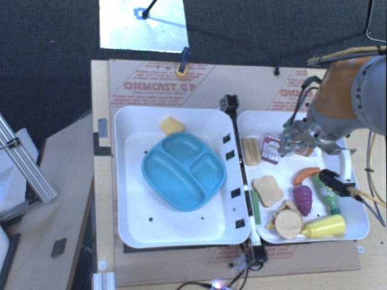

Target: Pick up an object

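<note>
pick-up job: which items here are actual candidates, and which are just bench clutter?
Candidates, right bin:
gripper above maroon packet
tan bar
bread slice
hot dog
purple grapes
yellow bottle
green bottle

Lying about:
blue divided plate, left bin
yellow piece, left bin
yellow clamp, bench edge

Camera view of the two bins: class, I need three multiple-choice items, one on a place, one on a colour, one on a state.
1. Where does the blue divided plate lie?
A. left bin
B. right bin
C. bench top

2. What colour is the grape bunch?
A. green
B. purple
C. white

3. How does the yellow bottle rest?
A. upright
B. hanging
C. on its side

Answers: 1 A, the plate sits inside the left bin. 2 B, the bunch in the right bin is purple. 3 C, its length runs along the bin floor.
</note>
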`<state>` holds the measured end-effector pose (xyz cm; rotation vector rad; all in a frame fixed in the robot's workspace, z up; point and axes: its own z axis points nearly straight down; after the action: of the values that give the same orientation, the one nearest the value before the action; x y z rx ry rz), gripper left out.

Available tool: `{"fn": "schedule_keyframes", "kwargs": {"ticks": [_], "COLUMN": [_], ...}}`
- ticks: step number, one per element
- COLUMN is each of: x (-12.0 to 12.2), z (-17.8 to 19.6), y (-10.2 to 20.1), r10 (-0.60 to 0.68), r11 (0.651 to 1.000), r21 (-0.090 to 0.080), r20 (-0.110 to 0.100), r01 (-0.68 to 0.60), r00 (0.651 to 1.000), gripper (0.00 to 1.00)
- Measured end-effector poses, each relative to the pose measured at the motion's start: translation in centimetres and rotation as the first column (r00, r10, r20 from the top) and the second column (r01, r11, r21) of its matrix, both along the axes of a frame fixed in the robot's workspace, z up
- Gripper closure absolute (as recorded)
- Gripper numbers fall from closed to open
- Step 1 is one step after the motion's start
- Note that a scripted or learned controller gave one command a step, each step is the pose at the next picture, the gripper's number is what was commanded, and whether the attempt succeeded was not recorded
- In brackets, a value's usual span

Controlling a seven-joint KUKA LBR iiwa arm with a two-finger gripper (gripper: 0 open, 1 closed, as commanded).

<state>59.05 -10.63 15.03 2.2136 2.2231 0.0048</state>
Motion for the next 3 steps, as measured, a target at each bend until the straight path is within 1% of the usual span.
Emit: {"fn": "schedule_keyframes", "kwargs": {"ticks": [1,2,3], "x": [0.3,0.4,3.7], "z": [5.2,7.6,8.6], "y": [-1.0,-1.0,3.4], "r10": [-0.002,0.000,0.005], "r11": [1.000,1.000,1.000], "r21": [0.000,0.000,0.002], "r20": [0.001,0.000,0.000], "r01": [0.002,0.000,-0.005], "r00": [1.000,1.000,1.000], "gripper": [1.00,1.00,1.00]}}
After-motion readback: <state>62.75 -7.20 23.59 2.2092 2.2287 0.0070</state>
